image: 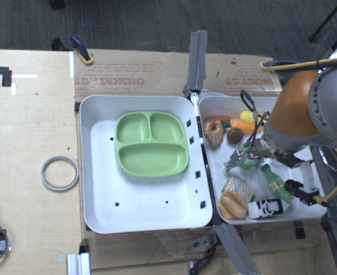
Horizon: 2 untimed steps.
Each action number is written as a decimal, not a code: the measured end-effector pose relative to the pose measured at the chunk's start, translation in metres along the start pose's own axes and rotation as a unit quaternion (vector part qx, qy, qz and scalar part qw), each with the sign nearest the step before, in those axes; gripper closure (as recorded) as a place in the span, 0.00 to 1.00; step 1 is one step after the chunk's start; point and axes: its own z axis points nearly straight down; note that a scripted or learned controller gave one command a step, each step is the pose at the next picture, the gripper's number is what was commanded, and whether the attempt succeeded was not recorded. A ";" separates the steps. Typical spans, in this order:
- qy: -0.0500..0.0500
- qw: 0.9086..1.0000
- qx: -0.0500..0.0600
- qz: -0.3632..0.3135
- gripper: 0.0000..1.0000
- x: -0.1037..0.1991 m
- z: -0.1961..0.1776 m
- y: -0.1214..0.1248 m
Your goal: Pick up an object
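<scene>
From my station I see the left bin (99, 211) holding a green divided plate (152, 142) toward its far side, while the right bin (311, 212) is crowded with small things: a tan pastry (213, 133), a brown round piece (234, 135), an orange carrot-like piece (244, 125), a yellow piece (248, 117), a green bottle (273, 180), a checkered packet (237, 187), a bread roll (232, 204) and a black-and-white item (268, 207). The gripper (238, 158) sits low in the right bin just beside a small green object (249, 164), near the bin's middle. I cannot tell how its jaws stand, nor whether anything is caught between them.
</scene>
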 end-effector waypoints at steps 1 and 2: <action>0.000 1.000 0.000 0.001 1.00 -0.001 -0.008 0.001; -0.001 0.999 -0.001 0.034 1.00 0.056 -0.154 -0.002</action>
